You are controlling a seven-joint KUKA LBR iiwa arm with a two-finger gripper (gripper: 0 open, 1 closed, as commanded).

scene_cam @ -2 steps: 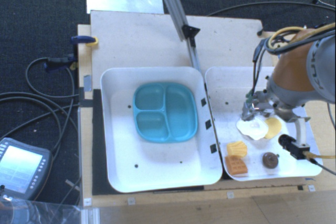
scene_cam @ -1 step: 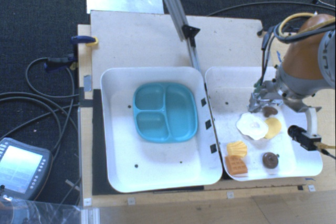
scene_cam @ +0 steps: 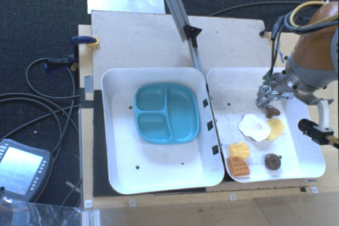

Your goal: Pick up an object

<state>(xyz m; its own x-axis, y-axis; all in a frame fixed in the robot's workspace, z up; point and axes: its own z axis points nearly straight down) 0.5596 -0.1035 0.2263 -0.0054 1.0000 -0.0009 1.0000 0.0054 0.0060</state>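
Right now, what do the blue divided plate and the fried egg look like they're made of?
The blue divided plate looks like molded plastic: uniform teal color, smooth rounded compartments, soft sheen. The fried egg is probably a toy, plastic or rubber: flat, evenly white, with a pale raised center. The view is too coarse to be sure.

Two bins side by side on my table [scene_cam: 159, 39].

In my left white plastic bin [scene_cam: 119, 166] a teal divided plate [scene_cam: 166, 113] sits centred. In my right white plastic bin [scene_cam: 228, 87], a white fried-egg toy [scene_cam: 255, 127] touches a yellow chip [scene_cam: 275, 128]; a small brown piece [scene_cam: 273, 111] lies behind them, an orange waffle block [scene_cam: 238, 166] and brown round lump [scene_cam: 273, 161] in front.
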